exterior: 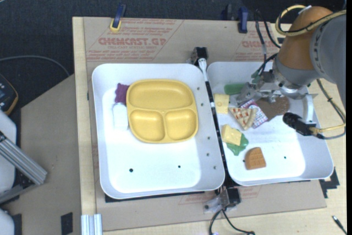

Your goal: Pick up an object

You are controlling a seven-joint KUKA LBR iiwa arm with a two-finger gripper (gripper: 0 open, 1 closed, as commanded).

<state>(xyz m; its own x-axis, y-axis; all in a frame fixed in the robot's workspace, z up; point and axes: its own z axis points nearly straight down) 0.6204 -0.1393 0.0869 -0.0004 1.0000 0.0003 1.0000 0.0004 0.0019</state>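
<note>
The right bin [308, 165] holds several small toy foods. A green piece [233, 88] lies at its back left, with a pale yellow block [221, 103] beside it. A checkered pizza-like slice [243, 116] sits mid-left, and a brown oval piece [278, 108] lies to its right. A yellow and green wedge [234, 137] and an orange-brown bread piece [254, 158] lie nearer the front. My gripper [247, 96] hangs low over the back left of this bin, just above the slice and next to the green piece. Nothing is visibly held.
The left bin [154, 173] holds a yellow divided tray [162, 110], with a purple item [120, 93] and a white item [119, 116] along its left side. A black divider clip [200, 55] sits between the bins. The grey arm with its orange band [300, 41] comes in over the right bin's back right.
</note>
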